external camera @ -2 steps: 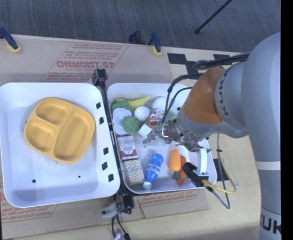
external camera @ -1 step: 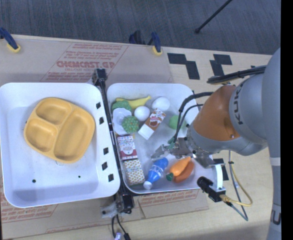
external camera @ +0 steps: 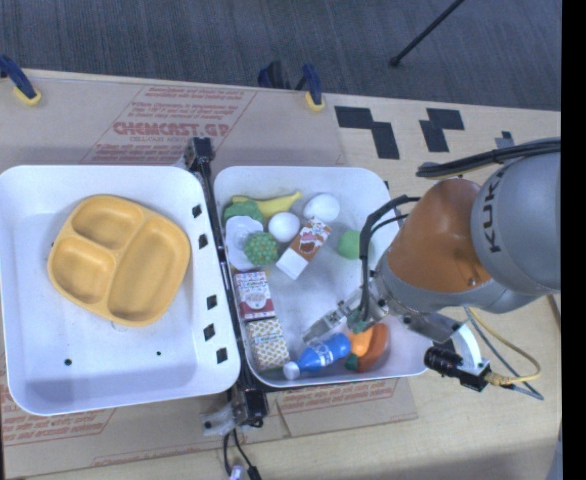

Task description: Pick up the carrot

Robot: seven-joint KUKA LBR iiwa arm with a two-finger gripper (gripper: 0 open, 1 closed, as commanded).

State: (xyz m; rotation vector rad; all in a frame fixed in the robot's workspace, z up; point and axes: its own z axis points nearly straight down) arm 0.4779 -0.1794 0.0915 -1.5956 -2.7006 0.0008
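Observation:
The carrot (external camera: 375, 342) is orange with a green top and lies in the right bin's (external camera: 393, 190) front right corner, next to a blue bottle (external camera: 324, 353) with a white cap. My gripper (external camera: 346, 318) hangs low over the bin floor, just up and left of the carrot and above the bottle. It looks close to both, and I see nothing held in it. The grey and orange wrist (external camera: 438, 253) hides the bin's right side.
The right bin's back holds a banana (external camera: 276, 204), two white egg shapes (external camera: 321, 208), a broccoli (external camera: 262, 248), a green ball (external camera: 348, 243) and a small carton (external camera: 309, 247). Two snack boxes (external camera: 258, 313) lie along its left wall. A yellow divided plate (external camera: 120, 258) sits in the left bin (external camera: 33, 368).

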